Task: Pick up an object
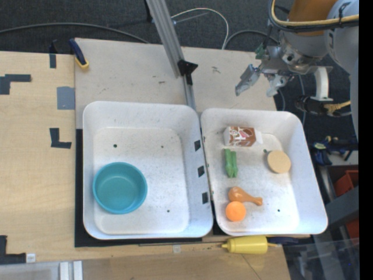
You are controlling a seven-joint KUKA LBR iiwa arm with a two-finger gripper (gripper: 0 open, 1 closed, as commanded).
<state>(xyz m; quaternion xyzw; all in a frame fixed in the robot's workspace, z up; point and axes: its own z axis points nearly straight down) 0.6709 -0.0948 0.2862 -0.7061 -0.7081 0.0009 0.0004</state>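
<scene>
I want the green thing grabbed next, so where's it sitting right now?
The green piece lies in the right bin, left of centre, below the brown-and-white packet and above the drumstick.

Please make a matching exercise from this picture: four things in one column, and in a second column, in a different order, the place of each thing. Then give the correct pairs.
Things:
1. blue bowl
2. orange ball
3. yellow bottle
4. claw

Places:
A. on the bench, just outside the near edge of the right bin
B. above the bench, beyond the far edge of the right bin
C. in the left bin, at its near left corner
D. in the right bin, beside the toy chicken leg

Pairs: 1-C, 2-D, 3-A, 4-B
</scene>
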